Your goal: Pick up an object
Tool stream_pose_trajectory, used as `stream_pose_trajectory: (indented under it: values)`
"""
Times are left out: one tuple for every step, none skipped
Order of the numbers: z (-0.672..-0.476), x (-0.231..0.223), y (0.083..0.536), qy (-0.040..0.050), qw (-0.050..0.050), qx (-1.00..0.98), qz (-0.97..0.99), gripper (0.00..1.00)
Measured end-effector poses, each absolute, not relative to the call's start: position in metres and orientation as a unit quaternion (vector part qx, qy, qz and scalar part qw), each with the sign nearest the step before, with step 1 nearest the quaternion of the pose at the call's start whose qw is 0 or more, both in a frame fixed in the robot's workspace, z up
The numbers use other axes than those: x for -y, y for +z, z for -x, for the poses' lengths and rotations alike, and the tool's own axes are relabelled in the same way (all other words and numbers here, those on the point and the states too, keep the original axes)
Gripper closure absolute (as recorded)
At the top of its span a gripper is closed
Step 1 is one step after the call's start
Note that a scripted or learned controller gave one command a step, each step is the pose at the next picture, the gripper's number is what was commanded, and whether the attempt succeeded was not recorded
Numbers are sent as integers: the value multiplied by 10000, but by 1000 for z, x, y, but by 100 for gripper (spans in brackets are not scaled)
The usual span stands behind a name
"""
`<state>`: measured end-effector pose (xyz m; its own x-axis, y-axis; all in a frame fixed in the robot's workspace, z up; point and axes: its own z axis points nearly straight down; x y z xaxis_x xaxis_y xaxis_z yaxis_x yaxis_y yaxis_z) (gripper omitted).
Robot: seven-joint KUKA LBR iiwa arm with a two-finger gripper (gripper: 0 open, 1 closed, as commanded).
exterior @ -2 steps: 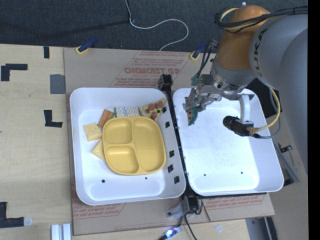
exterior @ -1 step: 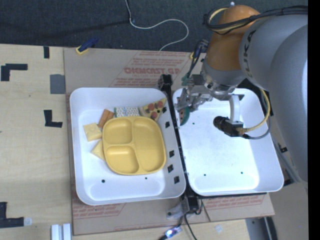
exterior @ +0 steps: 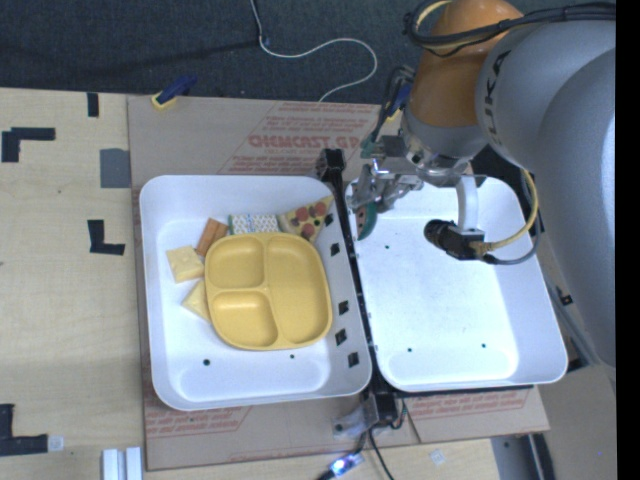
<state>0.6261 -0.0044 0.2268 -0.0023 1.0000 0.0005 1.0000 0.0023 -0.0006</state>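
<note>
Even overhead light, soft shadows, mild glare on white bins (exterior: 170, 368), slightly soft focus

Divided plate (exterior: 268, 290) in left bin (exterior: 160, 268), small items behind and beside it, right bin (exterior: 520, 358) adjoining, pincer (exterior: 362, 216) above right bin's back-left corner

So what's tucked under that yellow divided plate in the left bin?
Poking out from under the yellow divided plate: pale yellow pieces, an orange-brown piece and patterned items. Whatever lies beneath its middle is covered.

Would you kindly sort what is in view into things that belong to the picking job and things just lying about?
Job:
- claw, over the divide between the bins
- yellow divided plate in the left bin
- small items behind it: tan block, orange piece
- right bin

Lying about:
- white cable
- blue-and-yellow clip
</note>
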Motion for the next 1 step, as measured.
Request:
stream_pose_trajectory:
  values:
    - [-619,14,233,6,10,7077,7065,100]
